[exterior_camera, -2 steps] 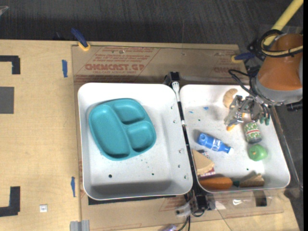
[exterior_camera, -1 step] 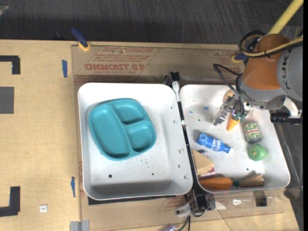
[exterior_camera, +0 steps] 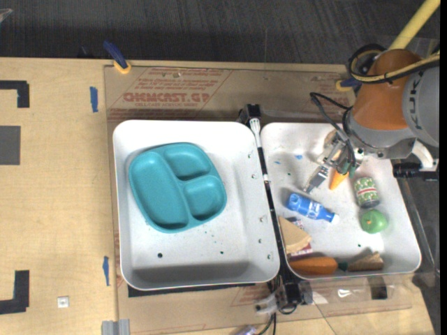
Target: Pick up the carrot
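Two shallow white bins sit side by side on a pale wooden bench; the right bin (exterior_camera: 412, 246) holds the carrot (exterior_camera: 338, 179), a small orange piece lying in its upper half; the gripper (exterior_camera: 334, 165) is just above and touching or nearly touching it, and whether its fingers are apart or closed cannot be told; a green apple (exterior_camera: 374, 220) and a blue bottle (exterior_camera: 310, 209) lie nearby; the left bin (exterior_camera: 133, 257) carries a teal divided plate (exterior_camera: 177, 185).
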`<state>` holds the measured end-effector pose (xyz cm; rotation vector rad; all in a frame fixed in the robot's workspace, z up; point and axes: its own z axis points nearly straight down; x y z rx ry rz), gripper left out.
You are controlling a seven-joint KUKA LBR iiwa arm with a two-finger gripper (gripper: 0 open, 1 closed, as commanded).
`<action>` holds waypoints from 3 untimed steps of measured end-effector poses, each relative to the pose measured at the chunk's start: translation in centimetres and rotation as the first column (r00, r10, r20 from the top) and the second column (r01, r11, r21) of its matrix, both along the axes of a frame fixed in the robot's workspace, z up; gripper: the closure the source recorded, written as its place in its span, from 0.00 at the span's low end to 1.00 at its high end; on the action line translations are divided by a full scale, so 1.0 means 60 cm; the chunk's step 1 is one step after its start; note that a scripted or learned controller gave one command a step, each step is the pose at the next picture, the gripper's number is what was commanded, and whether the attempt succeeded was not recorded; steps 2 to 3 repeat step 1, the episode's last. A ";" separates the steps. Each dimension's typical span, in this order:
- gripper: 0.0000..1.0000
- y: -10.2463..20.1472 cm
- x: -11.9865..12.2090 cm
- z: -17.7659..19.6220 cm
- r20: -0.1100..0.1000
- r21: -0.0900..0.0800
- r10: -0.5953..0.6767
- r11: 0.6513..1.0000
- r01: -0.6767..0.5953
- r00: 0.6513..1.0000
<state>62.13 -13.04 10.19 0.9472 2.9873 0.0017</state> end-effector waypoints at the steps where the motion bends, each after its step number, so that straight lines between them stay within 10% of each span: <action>1: 1.00 0.001 0.005 0.020 0.010 -0.003 0.002 1.000 -0.002 1.000; 3: 1.00 0.001 0.005 0.020 0.010 -0.003 0.002 1.000 -0.002 1.000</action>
